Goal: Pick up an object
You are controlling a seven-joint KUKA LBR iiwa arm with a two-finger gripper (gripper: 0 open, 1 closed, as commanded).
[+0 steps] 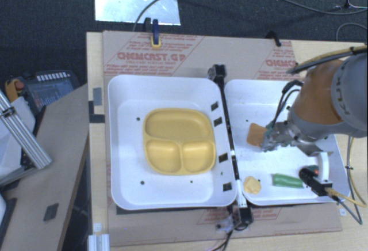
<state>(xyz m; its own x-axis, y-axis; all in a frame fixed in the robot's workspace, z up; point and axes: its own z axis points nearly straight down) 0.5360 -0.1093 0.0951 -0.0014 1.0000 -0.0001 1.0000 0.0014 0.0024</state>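
Camera view: brown block [255, 133] lies in the right bin [247, 94], near centre, tilted. Gripper [270, 141] sits low at its 3 o'clock edge, touching or nearly so; its state I cannot tell. At 6 o'clock lie a yellow lump [252, 185] and a green piece [287, 181]. Left bin [123, 94] holds a yellow tray [178, 141]. Risk: an off-centre approach may shove the block aside rather than grasp it.

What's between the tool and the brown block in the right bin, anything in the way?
Nothing visible. The tool sits right beside the brown block in the right bin. The green object and the yellow piece lie nearer the front wall, off that line.
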